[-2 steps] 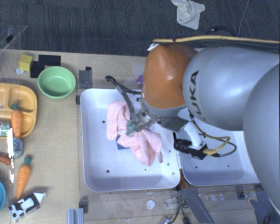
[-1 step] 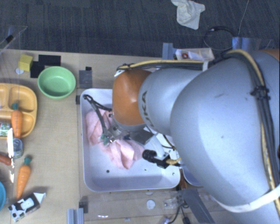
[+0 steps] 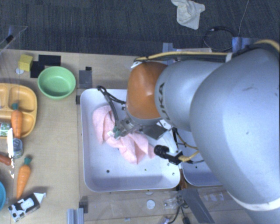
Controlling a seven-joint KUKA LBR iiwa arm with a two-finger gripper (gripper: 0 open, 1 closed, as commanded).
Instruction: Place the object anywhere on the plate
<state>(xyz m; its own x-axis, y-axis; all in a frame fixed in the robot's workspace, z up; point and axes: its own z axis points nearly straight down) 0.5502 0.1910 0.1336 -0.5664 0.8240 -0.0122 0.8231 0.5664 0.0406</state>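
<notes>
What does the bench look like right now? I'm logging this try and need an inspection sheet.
Surface: wooden bench with a white bin.
Job's things: pink cloth crumpled in the bin; plate: nothing seen.
Clutter: green bowl, yellow tray, carrots, yellow block, cow-print carton.
Gripper: gripper down at the cloth.
Cables: black cables by the wrist.
Surroundings: dark carpet, white rag.
</notes>
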